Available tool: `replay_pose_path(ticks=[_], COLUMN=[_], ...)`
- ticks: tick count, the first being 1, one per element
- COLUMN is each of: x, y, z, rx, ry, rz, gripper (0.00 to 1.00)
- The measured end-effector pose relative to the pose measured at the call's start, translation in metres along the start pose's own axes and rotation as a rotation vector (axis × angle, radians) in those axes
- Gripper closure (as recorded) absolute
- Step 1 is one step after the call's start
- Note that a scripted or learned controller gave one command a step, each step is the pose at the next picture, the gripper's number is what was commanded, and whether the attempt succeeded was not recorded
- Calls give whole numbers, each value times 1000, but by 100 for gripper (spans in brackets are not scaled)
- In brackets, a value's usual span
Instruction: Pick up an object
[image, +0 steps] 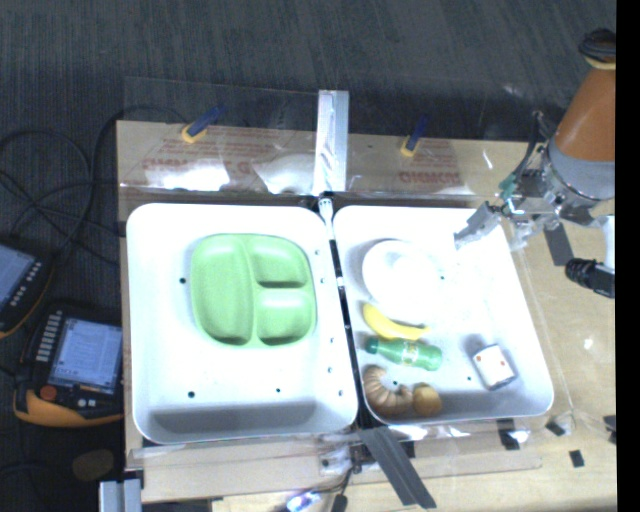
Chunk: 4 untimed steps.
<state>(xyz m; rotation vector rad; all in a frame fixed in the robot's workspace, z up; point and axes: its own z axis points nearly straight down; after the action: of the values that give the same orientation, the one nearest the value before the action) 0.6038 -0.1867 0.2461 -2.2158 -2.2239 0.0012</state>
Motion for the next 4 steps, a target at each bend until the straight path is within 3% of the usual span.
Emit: replay_pose_path(ticks=[1, 2, 3, 4], x=[0, 65, 57, 71], y=[0, -90, -59, -80], z=[0, 128, 80, 138], rx=[0, 2, -1, 1], ry=[0, 2, 0, 0], rz=[0, -166, -215, -206], gripper=[0, 0, 0, 0])
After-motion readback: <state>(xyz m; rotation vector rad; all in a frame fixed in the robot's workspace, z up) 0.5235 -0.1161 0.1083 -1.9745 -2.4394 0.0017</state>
